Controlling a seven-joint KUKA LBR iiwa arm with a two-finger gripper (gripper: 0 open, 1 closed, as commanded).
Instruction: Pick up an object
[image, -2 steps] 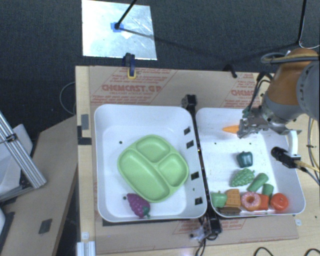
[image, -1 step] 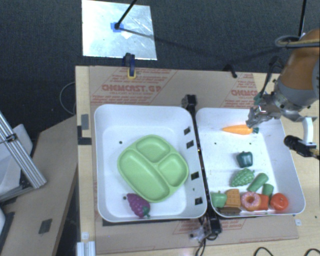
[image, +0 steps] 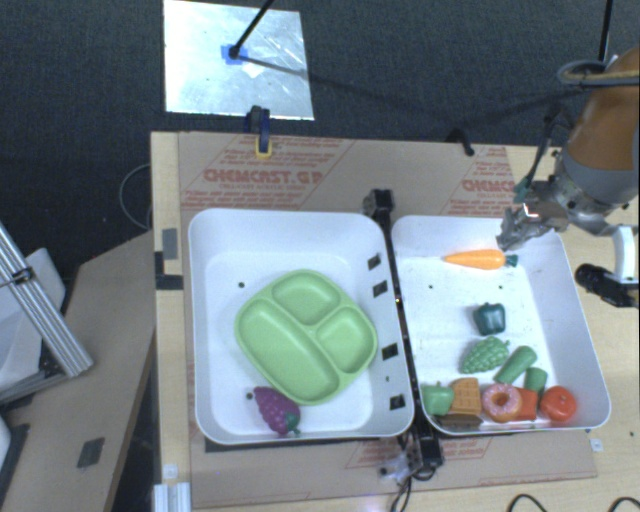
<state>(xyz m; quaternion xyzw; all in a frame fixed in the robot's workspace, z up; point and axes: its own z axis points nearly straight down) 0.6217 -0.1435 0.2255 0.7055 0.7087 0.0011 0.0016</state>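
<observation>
Hovering above the right shallow white bin (image: 575, 300), the two-finger gripper (image: 515, 232) was seen near the orange plastic carrot (image: 473, 260); its state could not be told.

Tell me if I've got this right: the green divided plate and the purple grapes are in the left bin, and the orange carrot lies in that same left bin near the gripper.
Not quite. The carrot lies in the right bin, near the gripper, as the camera view shows. The green divided plate and the purple grapes are indeed in the left bin.
</observation>
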